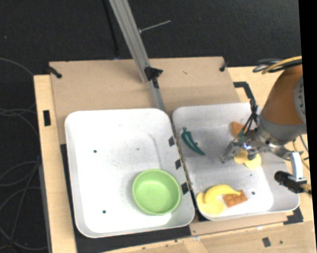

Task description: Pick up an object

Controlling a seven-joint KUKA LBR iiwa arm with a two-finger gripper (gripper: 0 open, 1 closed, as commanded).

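Note:
In the right bin (212,119), my gripper (239,149) reaches in from the right, low over the bin floor. A small pale yellow object (251,160) lies right beside and partly under it. An orange piece (236,128) shows just behind the wrist. A yellow object (215,196) with an orange block (235,199) on it lies at the bin's front. A dark green curved tool (192,141) rests near the bin's left wall.
The left bin (105,132) holds a green bowl (156,191) at its front right corner. A metal pole (133,38) rises behind the bins. The orange-banded arm (284,106) covers the right bin's far right side.

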